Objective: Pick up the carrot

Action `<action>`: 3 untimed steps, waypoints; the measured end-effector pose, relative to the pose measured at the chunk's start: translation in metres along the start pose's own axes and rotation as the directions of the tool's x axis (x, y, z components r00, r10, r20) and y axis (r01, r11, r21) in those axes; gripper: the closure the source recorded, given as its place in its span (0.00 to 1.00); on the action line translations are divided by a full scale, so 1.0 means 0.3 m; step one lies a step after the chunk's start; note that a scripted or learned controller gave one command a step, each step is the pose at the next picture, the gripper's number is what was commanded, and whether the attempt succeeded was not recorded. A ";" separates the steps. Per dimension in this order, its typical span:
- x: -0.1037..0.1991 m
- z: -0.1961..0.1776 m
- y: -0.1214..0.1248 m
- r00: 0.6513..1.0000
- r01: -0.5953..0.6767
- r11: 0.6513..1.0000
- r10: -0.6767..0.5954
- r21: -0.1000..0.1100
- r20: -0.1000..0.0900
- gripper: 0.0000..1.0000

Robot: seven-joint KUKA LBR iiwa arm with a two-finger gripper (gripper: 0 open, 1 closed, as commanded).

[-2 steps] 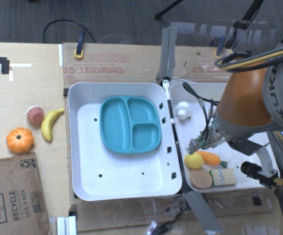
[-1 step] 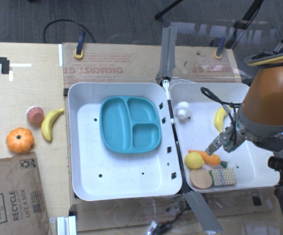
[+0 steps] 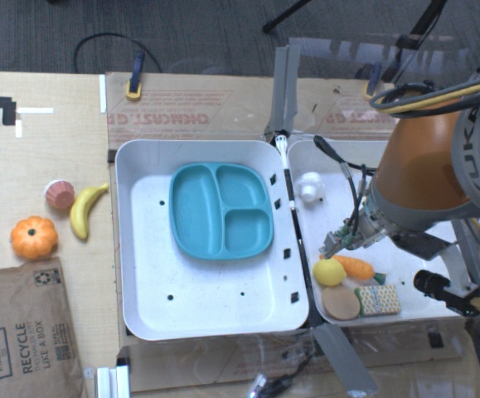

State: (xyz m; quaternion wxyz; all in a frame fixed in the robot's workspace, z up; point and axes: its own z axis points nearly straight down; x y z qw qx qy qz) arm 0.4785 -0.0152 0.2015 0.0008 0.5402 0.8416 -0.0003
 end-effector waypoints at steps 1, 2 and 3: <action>-0.193 0.002 -0.092 0.995 -0.104 0.995 0.104 0.002 0.000 1.00; -0.192 0.002 -0.091 0.995 -0.103 0.995 0.103 0.002 0.000 0.00; -0.288 0.367 -0.137 0.994 -0.111 0.994 0.111 0.001 0.000 0.00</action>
